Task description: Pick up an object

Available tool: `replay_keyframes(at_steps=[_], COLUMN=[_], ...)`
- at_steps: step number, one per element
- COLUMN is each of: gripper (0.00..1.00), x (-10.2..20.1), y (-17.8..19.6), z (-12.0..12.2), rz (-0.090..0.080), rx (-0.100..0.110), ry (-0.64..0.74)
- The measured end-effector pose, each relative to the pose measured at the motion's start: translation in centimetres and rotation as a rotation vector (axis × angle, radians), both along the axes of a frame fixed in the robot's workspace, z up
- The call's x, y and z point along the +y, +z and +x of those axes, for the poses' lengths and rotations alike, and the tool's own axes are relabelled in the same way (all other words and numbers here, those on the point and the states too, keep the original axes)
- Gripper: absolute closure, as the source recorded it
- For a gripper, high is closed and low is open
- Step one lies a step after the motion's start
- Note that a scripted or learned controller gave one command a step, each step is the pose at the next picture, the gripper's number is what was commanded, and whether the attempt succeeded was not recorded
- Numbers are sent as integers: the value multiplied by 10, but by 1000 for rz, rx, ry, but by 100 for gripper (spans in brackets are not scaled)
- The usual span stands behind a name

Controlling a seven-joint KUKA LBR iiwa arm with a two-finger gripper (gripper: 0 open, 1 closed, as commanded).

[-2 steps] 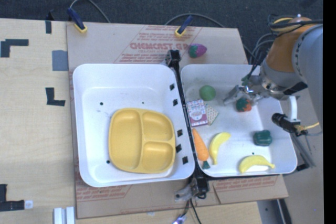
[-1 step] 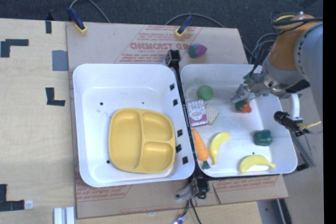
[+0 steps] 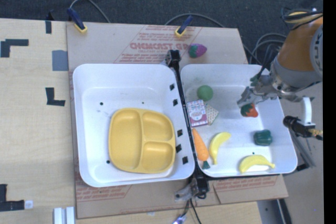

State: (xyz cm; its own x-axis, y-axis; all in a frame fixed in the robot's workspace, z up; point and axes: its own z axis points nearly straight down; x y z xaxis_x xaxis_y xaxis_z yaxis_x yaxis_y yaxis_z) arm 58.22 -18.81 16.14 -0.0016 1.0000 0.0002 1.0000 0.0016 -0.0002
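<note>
My gripper [image 3: 249, 103] hangs over the right side of the right bin [image 3: 231, 72], reaching in from the right. Directly under its tip is a small red toy with a green top [image 3: 251, 111]; whether it is gripped or just lying beneath cannot be made out. Also in the right bin are a green ball [image 3: 205, 93], a small red-and-white box [image 3: 197, 113], an orange carrot [image 3: 199, 145], two yellow bananas [image 3: 218, 144] [image 3: 256, 163] and a dark green pepper [image 3: 263, 137].
In the left bin [image 3: 84, 113] lies a yellow divided plate [image 3: 142, 140]. A purple toy [image 3: 197, 50] sits on the cardboard behind the bins. Black clips line the shared wall between the bins [image 3: 181, 113]. Cables run behind and in front.
</note>
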Motion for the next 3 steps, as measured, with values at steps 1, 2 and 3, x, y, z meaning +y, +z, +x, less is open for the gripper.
replay_keyframes(at_steps=[1, 2, 3], gripper=[100, 100, 0], x=[56, 132, 131], y=[40, 23, 24], z=[50, 27, 27], rz=[0, 1, 0], rx=[-1, 2, 2], ry=[1, 1, 1])
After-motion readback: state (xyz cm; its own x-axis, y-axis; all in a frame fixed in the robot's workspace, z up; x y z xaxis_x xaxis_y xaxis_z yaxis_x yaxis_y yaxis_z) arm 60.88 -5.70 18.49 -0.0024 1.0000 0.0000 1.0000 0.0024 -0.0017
